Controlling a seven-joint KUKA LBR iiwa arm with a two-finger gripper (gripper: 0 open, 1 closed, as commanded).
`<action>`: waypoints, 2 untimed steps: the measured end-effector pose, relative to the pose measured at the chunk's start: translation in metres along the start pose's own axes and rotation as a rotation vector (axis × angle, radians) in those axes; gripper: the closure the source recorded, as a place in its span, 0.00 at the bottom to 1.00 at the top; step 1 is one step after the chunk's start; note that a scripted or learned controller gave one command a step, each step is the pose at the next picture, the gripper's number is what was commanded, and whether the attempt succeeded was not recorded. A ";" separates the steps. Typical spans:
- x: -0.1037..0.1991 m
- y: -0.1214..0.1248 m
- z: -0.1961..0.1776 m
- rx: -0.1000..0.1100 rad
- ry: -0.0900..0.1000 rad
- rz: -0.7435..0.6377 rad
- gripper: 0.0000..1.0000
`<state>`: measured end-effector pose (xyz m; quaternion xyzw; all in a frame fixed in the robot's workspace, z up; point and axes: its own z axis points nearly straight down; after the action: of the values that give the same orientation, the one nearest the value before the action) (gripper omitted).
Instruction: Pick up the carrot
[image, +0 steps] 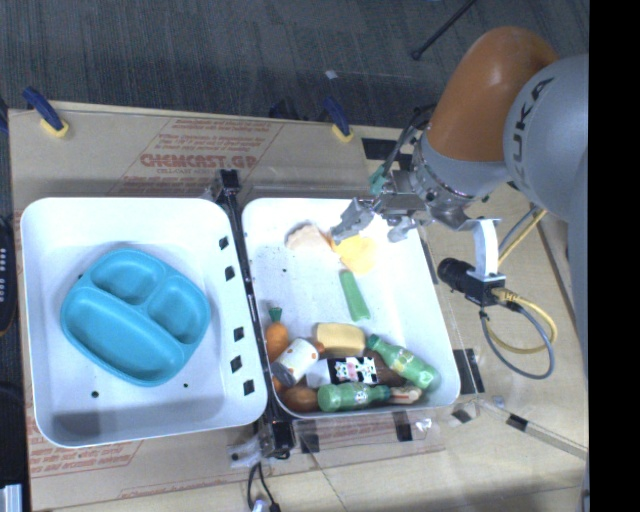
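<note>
A grey robot arm with an orange band reaches in from 3 o'clock over a worktop (300, 150) carrying 2 shallow white bins. Its hand (372, 222) hangs above the upper part of the right bin (425, 300), fingers spread, nothing between them. Just below the hand, toward 7 o'clock, lie a pale bread-like piece (308, 238) and a yellow piece (359, 255), with a green stick (354, 295) farther down toward 6 o'clock.

The carrot (276, 338) sits at the right bin's left wall, around 7 o'clock from the hand and well apart from it, its green top pointing to 12 o'clock. It touches a white cup-like item (297, 357) at the edge of a crowded pile along the bin's lower side: a yellow block (340, 337), a black-and-white carton (350, 371), and 2 green bottles (404, 364) lying on their sides.

The left bin (40, 400) holds a blue divided plate (135, 315) with 3 compartments, tilted toward 4 o'clock.
</note>
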<state>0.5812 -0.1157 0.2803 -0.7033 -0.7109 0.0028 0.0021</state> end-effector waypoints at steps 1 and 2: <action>-0.055 0.043 0.084 0.006 -0.001 0.128 0.00; -0.042 0.055 0.190 0.001 0.003 -0.020 0.00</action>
<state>0.6354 -0.1569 0.0897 -0.6961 -0.7179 0.0020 0.0037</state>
